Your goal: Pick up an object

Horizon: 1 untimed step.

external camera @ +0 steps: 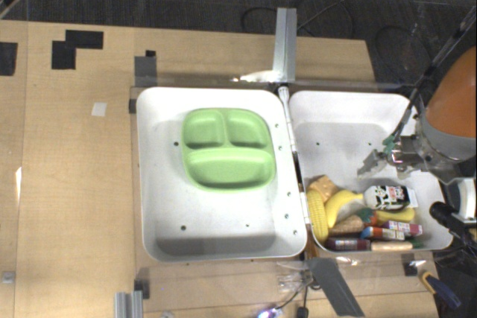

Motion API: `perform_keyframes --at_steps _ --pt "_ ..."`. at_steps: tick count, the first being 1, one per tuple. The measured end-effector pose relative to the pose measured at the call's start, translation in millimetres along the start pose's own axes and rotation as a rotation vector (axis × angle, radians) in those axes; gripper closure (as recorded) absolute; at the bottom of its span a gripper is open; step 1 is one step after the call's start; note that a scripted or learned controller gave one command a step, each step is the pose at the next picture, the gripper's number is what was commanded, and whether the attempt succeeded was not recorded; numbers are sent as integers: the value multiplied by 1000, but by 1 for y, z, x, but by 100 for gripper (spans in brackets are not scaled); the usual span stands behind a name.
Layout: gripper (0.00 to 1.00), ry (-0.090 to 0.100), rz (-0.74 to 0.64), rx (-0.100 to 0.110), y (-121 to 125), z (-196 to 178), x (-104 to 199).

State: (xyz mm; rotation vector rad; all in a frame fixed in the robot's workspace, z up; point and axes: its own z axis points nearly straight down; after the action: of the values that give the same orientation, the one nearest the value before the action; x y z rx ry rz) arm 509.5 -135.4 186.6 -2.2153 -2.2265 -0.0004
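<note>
The right bin [335, 123] holds a heap of small things along its near edge: a yellow banana [344, 202], a corn cob [317, 211], a white bottle with black patches [388, 196] and several marker-like sticks [373, 240]. My gripper [376, 154] hangs over the right bin's middle right, just above and behind the white bottle. It is open, with nothing between its fingers. The orange band of the arm [455, 104] sits at the right edge.
A green divided plate [227, 147] lies in the middle of the left bin [160, 182]. A metal divider post [285, 48] stands behind the seam between the bins. The far half of the right bin is bare white floor.
</note>
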Motion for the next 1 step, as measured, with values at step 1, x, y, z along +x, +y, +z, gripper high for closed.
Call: perform_keyframes --at_steps 1 --pt "0 -7 -199 -21 28 86 37"
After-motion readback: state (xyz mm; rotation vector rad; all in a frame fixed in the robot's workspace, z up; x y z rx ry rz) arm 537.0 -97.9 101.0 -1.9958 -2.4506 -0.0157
